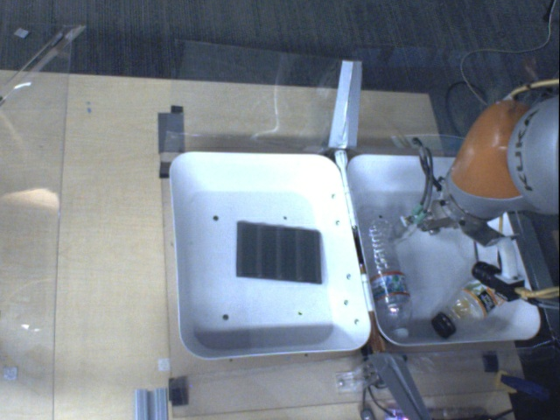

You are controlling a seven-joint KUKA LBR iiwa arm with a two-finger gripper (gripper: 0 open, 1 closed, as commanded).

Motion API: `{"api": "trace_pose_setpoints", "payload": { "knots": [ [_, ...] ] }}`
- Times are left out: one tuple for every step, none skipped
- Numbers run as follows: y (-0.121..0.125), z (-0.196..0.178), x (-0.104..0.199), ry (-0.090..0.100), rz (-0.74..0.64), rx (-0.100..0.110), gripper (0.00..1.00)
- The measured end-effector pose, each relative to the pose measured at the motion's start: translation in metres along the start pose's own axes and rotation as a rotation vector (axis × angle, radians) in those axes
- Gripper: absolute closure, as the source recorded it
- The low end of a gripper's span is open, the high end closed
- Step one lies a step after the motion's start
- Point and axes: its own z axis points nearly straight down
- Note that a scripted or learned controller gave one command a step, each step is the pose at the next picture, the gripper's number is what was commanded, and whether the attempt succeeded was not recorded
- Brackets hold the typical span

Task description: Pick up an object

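Observation:
A clear plastic water bottle (388,274) with a blue and red label lies along the left wall of the right bin (394,178). A small bottle (468,304) with a yellowish label and a black cap lies near that bin's front right corner. My gripper (426,220) hangs low over the middle of the right bin, just right of the clear bottle's upper end and apart from the small bottle. I see nothing between it and the bin floor that it holds. The arm's orange band (490,160) sits above it at the right.
The left bin (197,234) holds a dark ribbed rectangular pad (280,252) at its centre. A metal post (346,103) rises at the back between the two bins. Pale wooden bench (87,234) spreads to the left.

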Motion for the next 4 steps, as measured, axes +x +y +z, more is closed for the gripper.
{"api": "trace_pose_setpoints", "payload": {
  "knots": [
    [-0.043,-0.003,0.017,-0.014,-0.251,-0.007,0.00],
    [0.058,0.005,-0.018,0.017,-0.031,0.008,0.00],
    [0.035,-0.003,-0.030,0.019,0.030,0.013,0.00],
    [-0.077,-0.001,0.049,0.018,-0.115,0.004,0.00]
  ]
}}
